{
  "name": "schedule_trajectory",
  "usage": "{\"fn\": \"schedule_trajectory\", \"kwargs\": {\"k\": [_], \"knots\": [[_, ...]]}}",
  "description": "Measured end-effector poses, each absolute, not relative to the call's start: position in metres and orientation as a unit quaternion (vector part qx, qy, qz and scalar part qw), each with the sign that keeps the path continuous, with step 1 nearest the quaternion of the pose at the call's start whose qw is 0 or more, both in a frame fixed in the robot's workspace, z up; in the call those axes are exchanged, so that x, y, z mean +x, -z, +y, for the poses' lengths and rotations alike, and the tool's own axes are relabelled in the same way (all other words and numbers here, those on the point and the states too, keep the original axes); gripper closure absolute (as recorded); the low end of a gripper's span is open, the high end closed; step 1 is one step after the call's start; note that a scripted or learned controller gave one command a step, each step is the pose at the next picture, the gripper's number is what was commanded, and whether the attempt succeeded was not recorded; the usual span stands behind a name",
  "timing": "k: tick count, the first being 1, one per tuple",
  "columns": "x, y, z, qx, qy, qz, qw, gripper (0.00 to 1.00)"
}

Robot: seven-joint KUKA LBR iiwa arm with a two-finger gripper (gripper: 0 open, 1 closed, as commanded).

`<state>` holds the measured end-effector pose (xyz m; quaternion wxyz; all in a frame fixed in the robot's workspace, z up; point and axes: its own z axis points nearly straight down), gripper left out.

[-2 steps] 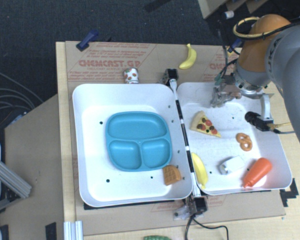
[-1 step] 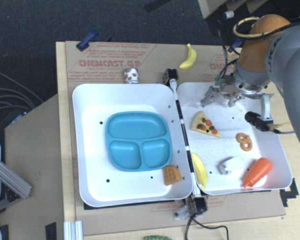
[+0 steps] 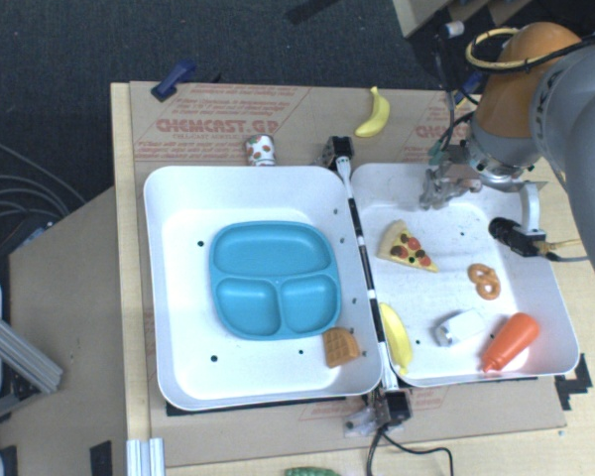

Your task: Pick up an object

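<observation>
Pizza slice [image 3: 408, 247], white bin [image 3: 535, 350], cardboard-topped bench [image 3: 218, 117]

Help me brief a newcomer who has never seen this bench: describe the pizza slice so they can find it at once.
Start at the right bin, the one the gripper hangs over. The pizza slice lies flat in its upper left part, near the wall shared with the left bin. It is the only triangle there: yellow with red and dark dots, unlike the round pretzel and the orange carrot farther right.
</observation>
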<state>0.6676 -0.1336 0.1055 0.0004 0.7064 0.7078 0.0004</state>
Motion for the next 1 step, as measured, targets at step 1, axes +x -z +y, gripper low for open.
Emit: {"fn": "schedule_trajectory", "kwargs": {"k": [1], "knots": [[0.6675, -0.1053, -0.1335, 0.706, -0.0003, 0.708, 0.000, 0.00]]}}
